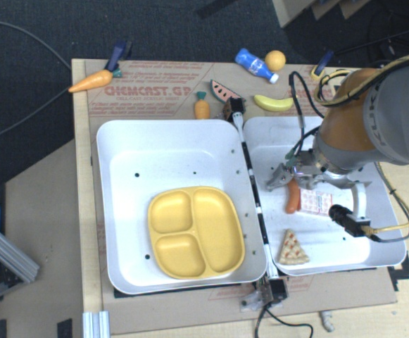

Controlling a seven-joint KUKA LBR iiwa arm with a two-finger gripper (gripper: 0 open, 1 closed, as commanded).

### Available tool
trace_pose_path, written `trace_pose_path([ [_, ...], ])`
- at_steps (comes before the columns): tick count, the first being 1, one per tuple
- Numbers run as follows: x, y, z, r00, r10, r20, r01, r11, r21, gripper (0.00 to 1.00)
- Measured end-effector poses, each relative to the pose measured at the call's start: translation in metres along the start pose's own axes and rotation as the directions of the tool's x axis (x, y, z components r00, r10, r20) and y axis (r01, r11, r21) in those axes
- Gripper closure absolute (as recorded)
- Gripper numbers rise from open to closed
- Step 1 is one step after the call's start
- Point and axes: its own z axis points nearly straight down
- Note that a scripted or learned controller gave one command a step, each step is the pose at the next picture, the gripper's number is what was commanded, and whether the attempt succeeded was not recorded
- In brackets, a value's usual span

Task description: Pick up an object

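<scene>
— Camera view, right bin (pixel 380 255): what's inside?
— One toy hot dog (pixel 293 198), one pizza slice (pixel 293 248), one pink-patterned packet (pixel 315 203).
— And the gripper (pixel 286 175)?
— Low over the hot dog's top end, fingers slightly spread, gripping nothing.
— Left bin (pixel 120 160)?
— One yellow divided tray (pixel 194 231).

tray (pixel 196 231) in left bin (pixel 120 153), pizza slice (pixel 293 248) in right bin (pixel 373 252)

yellow tray (pixel 196 232), white bins (pixel 120 189), orange sausage (pixel 293 199), tan pizza slice (pixel 293 248).
</scene>
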Motion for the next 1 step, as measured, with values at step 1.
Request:
trace_pose_path([
  [1,0.0001,0.0005,-0.0100,1.000,0.001,0.001,-0.001,1.000,-0.002,1.00],
])
